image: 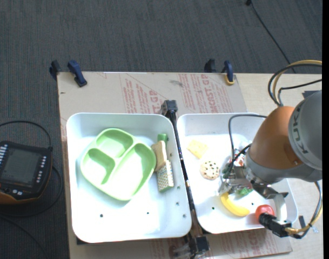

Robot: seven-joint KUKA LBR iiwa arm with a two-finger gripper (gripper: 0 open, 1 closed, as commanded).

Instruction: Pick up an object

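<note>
In the right bin [207, 223] lie a pale yellow wedge [196, 148], a round speckled cookie [209, 170], a yellow banana [234, 206] and a small red object [264, 210]. My gripper [233, 183] reaches down from the arm's orange band, right over the banana's upper end and just right of the cookie. The wrist and its cables cover the fingertips. The left bin [99, 228] holds a green divided plate [117, 162] and a wood-handled brush [162, 166] lying along its right side.
A black divider strip [180, 155] runs between the two bins. Blue and black clamps [76, 72] sit at the board's back corners. A teach pendant [18, 171] rests on the floor at the left. Cables loop at the right edge.
</note>
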